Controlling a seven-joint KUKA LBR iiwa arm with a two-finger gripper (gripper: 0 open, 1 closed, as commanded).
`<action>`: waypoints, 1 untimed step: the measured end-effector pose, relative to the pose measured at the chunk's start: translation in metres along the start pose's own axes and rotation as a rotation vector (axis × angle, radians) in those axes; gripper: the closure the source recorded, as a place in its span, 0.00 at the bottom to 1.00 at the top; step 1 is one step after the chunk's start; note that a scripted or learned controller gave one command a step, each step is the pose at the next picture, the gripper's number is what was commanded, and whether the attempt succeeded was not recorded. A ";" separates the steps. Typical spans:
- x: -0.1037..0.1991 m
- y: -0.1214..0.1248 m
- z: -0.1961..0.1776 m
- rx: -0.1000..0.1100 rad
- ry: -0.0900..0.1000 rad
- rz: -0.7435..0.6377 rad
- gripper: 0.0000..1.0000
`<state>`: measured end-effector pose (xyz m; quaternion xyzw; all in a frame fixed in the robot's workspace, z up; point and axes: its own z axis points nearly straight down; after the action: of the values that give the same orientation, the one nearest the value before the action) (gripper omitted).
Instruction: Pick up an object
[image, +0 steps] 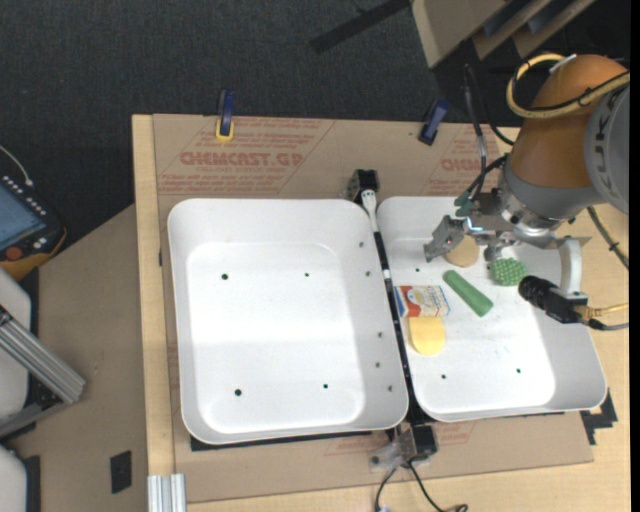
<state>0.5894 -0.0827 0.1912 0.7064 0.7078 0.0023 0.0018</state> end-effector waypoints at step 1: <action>0.004 -0.076 -0.066 0.004 0.000 0.004 0.00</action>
<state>0.5132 -0.0791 0.2563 0.7078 0.7064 0.0009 0.0003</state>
